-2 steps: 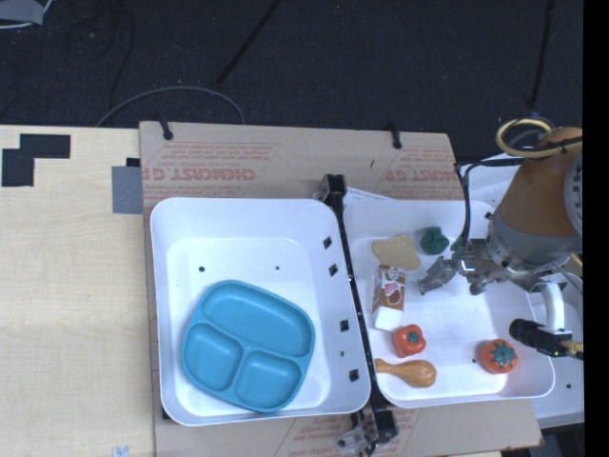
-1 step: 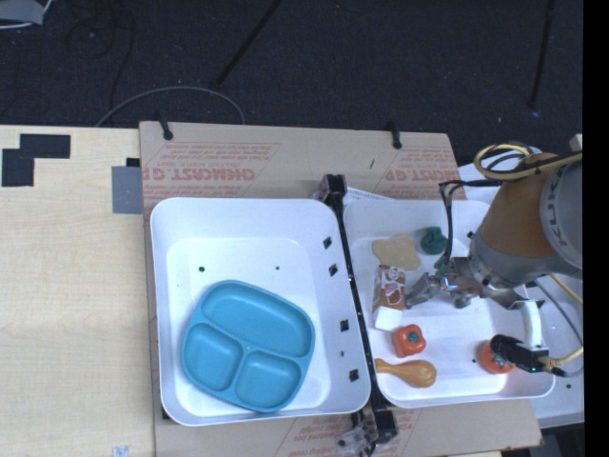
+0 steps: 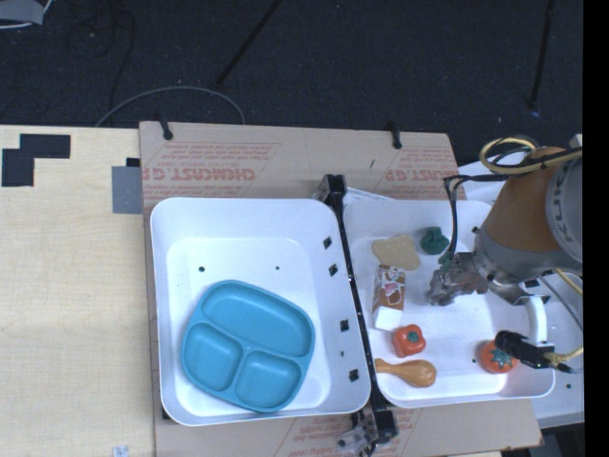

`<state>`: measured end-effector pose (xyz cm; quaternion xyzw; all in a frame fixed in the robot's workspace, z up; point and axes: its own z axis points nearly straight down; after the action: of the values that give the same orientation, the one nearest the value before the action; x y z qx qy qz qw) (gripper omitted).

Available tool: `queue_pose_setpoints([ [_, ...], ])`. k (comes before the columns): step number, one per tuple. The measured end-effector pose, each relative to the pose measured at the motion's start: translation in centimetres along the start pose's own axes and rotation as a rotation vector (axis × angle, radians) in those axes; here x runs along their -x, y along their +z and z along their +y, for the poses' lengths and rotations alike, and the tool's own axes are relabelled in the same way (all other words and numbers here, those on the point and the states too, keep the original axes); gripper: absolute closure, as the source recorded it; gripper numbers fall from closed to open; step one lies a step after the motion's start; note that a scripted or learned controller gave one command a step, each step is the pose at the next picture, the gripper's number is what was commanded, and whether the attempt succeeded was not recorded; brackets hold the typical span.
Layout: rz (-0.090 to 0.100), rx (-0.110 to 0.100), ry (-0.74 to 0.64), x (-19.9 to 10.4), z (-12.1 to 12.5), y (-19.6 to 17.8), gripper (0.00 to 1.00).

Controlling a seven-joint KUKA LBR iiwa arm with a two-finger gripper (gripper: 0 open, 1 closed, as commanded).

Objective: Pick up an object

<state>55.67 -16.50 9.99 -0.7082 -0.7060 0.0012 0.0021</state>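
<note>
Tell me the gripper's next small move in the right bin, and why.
Probably ease the gripper straight down and a little left. It hangs over bare floor of the right white bin, with the brown-and-white rectangular packet just to its left and the small teal round object beyond it, and nothing shows between its tips.

A divided plate (image 3: pixel 248 346) lies in the left bin (image 3: pixel 181 219); small objects (image 3: pixel 409 340) lie in the right bin (image 3: pixel 400 219).

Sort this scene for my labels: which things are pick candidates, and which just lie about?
Candidates, in the right bin: tan slab, teal piece, brown-and-white packet, red tomato, orange gourd-shaped toy, orange-red toy. The gripper hangs among them.

Lying about: blue divided tray, left bin, cardboard sheet.
</note>
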Motion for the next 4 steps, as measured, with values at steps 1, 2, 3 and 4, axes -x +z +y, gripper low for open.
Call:
queue_pose_setpoints([
  [1,-0.002,0.006,0.001,-0.2,-0.9,-5.2,1.0],
  [2,-0.002,0.007,-0.004,0.2,-0.7,-9.5,1.0],
  [3,-0.002,0.007,-0.005,0.5,0.1,-14.0,1.0],
  [4,-0.001,0.005,-0.006,0.6,0.1,-15.8,1.0],
])
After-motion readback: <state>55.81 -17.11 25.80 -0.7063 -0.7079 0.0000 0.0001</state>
